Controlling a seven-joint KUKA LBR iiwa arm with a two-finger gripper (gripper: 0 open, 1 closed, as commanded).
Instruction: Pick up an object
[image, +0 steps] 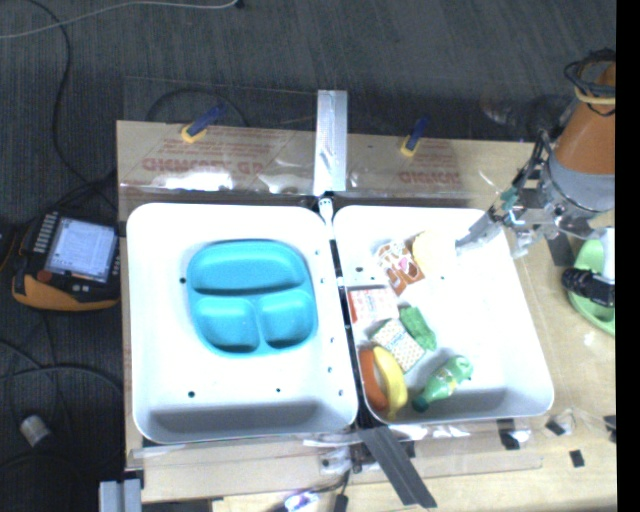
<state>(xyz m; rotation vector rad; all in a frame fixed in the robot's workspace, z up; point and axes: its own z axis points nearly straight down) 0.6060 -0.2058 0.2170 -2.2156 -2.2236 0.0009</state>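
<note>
The right bin (500, 330) holds several small objects. A pale yellow rounded piece (432, 252) lies near its back edge, beside a red and white snack packet (397, 264). Further forward lie a red and white card (367, 302), a green packet (418, 327) and a white patterned packet (399, 348). A yellow banana (391, 380) and a green bottle (440, 382) rest at the front wall. My gripper (473, 237) hangs low over the bin's back right, its tip just right of the pale yellow piece. Nothing is visibly held.
A blue compartment tray (252, 295) lies in the left bin (160, 400). A green and white object (592, 280) sits on the bench right of the bins. A handheld device (70, 255) lies on the floor to the left. The arm's orange band (590, 140) rises at the top right.
</note>
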